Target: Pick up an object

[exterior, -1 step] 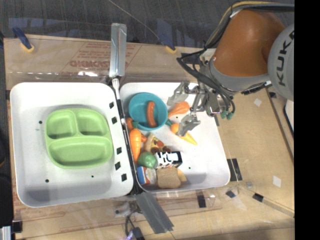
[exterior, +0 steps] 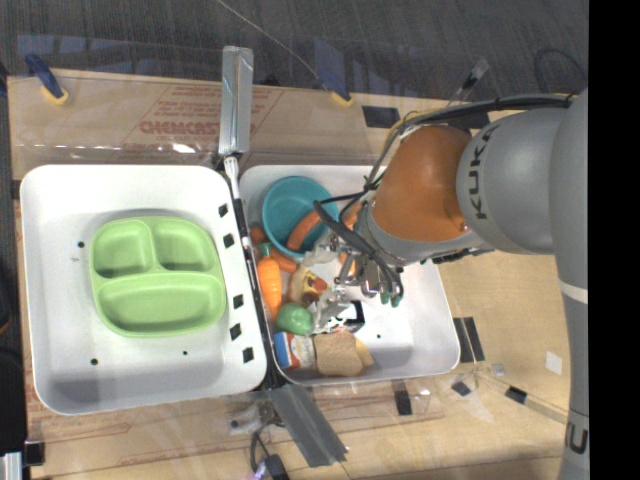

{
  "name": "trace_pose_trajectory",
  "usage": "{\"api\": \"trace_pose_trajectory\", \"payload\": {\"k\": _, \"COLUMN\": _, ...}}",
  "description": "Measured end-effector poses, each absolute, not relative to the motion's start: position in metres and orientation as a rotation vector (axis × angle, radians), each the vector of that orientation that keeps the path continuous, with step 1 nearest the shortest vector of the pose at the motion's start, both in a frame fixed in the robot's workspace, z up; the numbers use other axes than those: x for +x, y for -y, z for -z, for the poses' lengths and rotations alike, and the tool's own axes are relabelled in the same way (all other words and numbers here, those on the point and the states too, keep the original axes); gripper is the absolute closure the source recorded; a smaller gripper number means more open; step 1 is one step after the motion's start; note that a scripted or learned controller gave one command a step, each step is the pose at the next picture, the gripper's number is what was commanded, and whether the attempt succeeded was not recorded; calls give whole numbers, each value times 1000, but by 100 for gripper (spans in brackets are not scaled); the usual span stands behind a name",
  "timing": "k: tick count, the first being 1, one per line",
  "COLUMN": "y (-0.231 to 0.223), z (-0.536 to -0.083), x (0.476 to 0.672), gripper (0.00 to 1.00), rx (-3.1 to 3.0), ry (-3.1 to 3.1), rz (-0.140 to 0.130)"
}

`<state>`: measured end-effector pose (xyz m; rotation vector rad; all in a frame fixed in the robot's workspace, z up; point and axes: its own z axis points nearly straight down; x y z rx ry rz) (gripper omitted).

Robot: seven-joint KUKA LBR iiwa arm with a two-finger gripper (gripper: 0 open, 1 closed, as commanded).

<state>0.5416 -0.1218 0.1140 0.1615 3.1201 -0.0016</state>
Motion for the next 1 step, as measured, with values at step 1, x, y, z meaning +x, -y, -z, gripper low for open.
{"api": "trace_pose_trajectory", "payload": {"k": 1, "y": 119, "z": -97, "x": 621, "gripper": 0, "rx": 470, "ry": -3097, "rz": -1}}
